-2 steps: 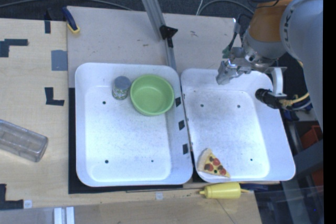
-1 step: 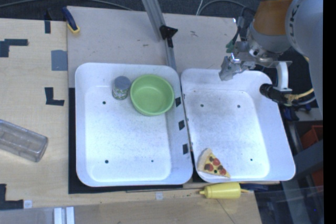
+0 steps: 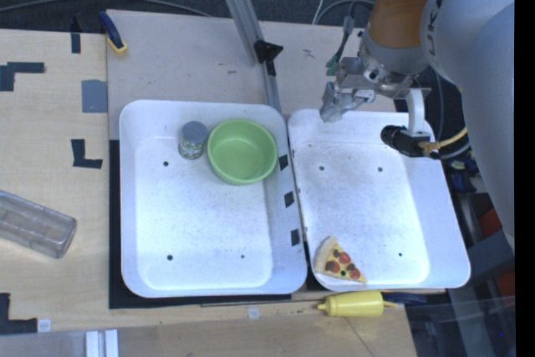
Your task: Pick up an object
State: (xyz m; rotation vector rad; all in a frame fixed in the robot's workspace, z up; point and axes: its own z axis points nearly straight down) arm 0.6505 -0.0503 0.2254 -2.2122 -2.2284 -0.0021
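My gripper [image 3: 334, 109] hangs over the far left corner of the right bin [image 3: 435, 205], with nothing visible between its fingers. A pizza slice toy [image 3: 338, 260] lies at the near left corner of that bin, far from the gripper. In the left bin [image 3: 142, 205] a green bowl [image 3: 242, 150] sits at the far side, and a small grey can [image 3: 192, 140] stands just left of it. A yellow bottle [image 3: 354, 304] lies on the bench just outside the right bin's near rim.
A slanted metal pole [image 3: 242, 4] rises from between the bins at the back. A clear plastic container [image 3: 33, 223] lies on the bench at far left. A black cable clip [image 3: 405, 140] hangs over the right bin's far right area.
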